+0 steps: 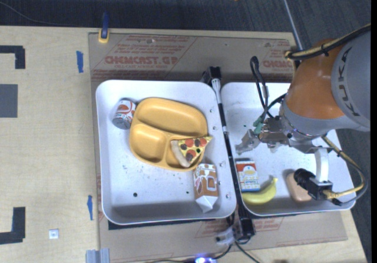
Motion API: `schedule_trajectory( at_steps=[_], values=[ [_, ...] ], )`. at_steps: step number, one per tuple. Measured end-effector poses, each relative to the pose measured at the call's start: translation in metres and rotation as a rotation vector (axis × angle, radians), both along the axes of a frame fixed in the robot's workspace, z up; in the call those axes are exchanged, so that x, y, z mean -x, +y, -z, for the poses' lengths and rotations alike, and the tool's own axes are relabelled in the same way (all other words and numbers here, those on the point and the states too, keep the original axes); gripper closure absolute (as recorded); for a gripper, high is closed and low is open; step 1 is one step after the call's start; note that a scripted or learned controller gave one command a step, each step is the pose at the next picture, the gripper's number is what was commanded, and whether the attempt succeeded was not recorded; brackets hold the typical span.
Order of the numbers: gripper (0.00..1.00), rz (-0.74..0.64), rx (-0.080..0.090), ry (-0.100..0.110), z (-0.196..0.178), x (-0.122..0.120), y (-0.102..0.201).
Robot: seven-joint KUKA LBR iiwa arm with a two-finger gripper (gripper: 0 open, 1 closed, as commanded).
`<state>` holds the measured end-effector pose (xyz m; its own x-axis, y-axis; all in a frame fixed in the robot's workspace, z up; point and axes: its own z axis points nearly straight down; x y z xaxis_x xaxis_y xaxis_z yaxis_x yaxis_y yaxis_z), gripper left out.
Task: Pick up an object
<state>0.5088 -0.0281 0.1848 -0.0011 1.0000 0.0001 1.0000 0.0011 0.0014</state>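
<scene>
Toward the lower right of the frame, the pincer [246,144] is hanging over the right bin [235,99], grip unclear. Below it, the small carton [248,176] is lying flat: light, stiff, best pinched across its narrow sides. Beside it, the banana [261,193] is looking slippery.

A grey arm [353,88] lettered "KUKA" carries a broad orange band [315,88], with black cables looping around its metal wrist.

"CHEMCAST GP" in red on brown board [141,58] behind bins, "KU" on arm [347,88], rest illegible
</scene>
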Motion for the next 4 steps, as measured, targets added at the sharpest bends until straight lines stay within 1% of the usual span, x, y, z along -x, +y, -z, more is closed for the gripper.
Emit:
schedule_trajectory(
  at_steps=[1,2,3,4],
  values=[
    [0.0,0.002,0.0,0.001,0.032,0.029,-0.081],
    [0.0,0.002,0.001,-0.005,0.088,0.028,-0.069],
    [1.0,0.002,0.003,-0.008,0.078,0.027,-0.069],
    [1.0,-0.001,-0.001,-0.001,0.0,0.029,0.038]
  ],
)
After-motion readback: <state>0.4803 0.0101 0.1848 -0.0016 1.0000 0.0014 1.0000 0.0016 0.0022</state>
